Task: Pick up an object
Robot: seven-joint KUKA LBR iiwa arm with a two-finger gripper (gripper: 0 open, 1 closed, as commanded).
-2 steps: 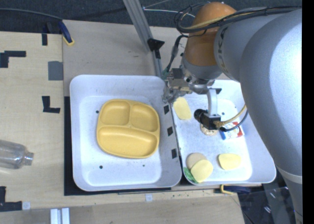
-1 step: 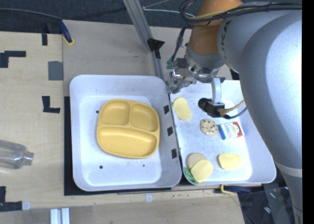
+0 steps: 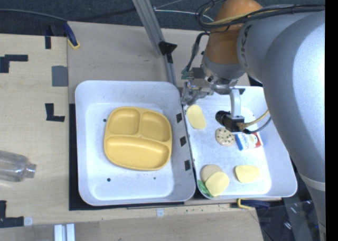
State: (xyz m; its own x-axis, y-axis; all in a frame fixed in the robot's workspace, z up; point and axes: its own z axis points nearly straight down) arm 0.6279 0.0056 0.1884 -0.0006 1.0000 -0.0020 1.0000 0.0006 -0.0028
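My gripper hangs low over the far left corner of the right bin, close to the wall between the two bins. Just in front of it lies a pale yellow oblong piece; I cannot tell whether they touch. Further into the bin lie a speckled cookie, a small red, white and blue packet, a yellow piece, and a tan round piece with another yellow piece leaning on it. The arm's grey body covers the bin's far right part.
A yellow divided plate lies in the left bin. A slanted metal pole runs down to the bins' far edge beside the gripper. A clear plastic bottle lies on the bench at the far left.
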